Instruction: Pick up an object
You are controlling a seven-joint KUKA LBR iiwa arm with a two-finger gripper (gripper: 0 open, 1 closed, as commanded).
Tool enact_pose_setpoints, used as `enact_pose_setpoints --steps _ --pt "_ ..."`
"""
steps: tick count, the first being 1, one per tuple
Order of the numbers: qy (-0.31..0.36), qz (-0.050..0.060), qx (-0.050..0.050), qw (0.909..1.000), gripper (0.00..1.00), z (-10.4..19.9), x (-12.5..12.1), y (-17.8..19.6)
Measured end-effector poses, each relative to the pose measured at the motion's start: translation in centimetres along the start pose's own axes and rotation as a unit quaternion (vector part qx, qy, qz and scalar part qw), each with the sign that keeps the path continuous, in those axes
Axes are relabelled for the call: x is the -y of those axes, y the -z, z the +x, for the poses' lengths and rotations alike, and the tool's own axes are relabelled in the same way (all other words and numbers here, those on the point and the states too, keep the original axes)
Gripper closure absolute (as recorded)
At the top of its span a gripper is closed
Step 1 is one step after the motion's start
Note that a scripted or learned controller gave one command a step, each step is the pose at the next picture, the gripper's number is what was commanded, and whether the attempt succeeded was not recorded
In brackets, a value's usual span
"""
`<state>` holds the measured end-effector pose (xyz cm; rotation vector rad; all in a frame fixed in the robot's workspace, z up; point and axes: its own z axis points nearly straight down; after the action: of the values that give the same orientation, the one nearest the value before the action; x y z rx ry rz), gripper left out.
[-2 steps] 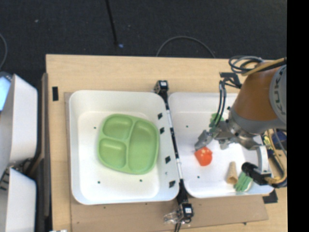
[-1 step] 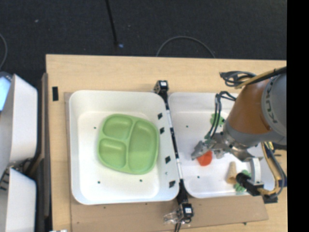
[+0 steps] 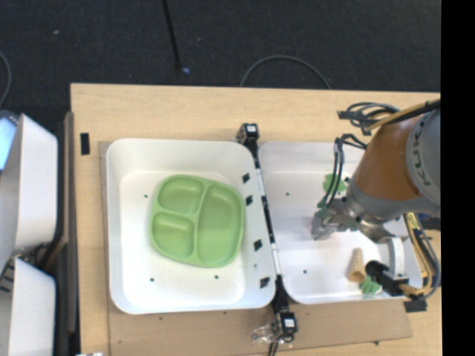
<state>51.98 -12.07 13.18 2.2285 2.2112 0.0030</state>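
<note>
My gripper (image 3: 321,227) hangs low over the middle of the right bin (image 3: 297,170), under the grey arm with its orange band. A small green object (image 3: 331,185) shows just behind the wrist, partly hidden by the arm. A tan cone-shaped piece (image 3: 358,264) lies near the bin's front right, with another small green piece (image 3: 369,288) against the front rim. Nothing is visibly held.
The left bin (image 3: 130,162) holds a green divided plate (image 3: 197,219) in its middle. A ridge with black clips (image 3: 261,213) separates the two bins. White boxes (image 3: 30,184) stand off the bench to the left.
</note>
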Motion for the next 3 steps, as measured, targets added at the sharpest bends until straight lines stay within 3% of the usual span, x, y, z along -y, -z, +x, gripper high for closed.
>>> enact_pose_setpoints --steps 2,3 --pt "0.005 -0.003 0.001 1.0 1.0 -0.4 0.1 9.8" --pt "0.007 0.0 0.0 1.0 1.0 3.8 -2.0 10.9"
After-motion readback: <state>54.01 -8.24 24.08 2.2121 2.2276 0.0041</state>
